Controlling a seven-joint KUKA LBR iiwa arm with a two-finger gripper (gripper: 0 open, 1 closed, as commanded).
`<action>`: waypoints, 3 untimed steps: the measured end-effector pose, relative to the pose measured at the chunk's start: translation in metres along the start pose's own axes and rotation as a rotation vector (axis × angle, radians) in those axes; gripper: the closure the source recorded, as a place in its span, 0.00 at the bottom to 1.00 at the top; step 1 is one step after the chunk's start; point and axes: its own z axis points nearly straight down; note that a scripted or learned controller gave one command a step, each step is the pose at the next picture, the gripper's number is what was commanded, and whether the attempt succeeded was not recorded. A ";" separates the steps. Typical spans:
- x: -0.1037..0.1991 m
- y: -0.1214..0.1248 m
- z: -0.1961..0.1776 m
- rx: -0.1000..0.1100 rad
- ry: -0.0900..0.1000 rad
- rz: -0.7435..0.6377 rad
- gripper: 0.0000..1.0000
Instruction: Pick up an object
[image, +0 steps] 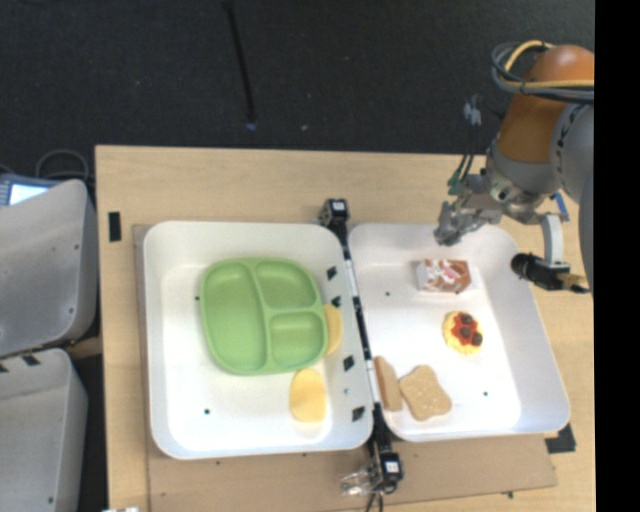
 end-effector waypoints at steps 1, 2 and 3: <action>-0.001 0.001 -0.011 0.005 0.001 -0.001 1.00; 0.049 0.008 -0.008 0.008 0.002 -0.004 1.00; 0.098 0.008 -0.006 0.009 0.002 -0.003 1.00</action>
